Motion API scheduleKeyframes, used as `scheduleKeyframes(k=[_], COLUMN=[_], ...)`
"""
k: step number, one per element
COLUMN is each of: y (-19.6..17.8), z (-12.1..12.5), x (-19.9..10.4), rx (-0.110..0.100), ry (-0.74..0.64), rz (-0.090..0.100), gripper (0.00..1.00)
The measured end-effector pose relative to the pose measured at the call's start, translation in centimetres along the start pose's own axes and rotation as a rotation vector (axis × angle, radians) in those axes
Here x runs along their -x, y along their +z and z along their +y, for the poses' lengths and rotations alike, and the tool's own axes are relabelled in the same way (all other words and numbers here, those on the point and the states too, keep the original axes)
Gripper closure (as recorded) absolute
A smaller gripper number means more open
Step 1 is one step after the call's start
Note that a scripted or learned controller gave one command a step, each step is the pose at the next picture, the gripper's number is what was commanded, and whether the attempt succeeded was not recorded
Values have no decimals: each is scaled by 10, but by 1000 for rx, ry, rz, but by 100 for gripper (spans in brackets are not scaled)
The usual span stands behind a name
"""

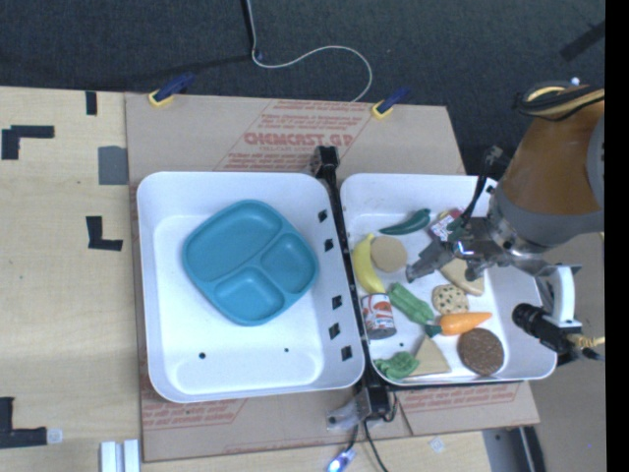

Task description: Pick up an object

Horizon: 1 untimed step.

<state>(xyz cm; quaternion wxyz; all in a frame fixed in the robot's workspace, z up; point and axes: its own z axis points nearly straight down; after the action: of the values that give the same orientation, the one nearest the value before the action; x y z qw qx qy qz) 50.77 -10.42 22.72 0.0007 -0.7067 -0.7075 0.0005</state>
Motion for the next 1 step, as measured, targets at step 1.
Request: scheduleKeyframes(k=[1], y=[26], z=[-26], x=[-70], rx=[-6], ry=[-5], rz=[3], gripper=[0])
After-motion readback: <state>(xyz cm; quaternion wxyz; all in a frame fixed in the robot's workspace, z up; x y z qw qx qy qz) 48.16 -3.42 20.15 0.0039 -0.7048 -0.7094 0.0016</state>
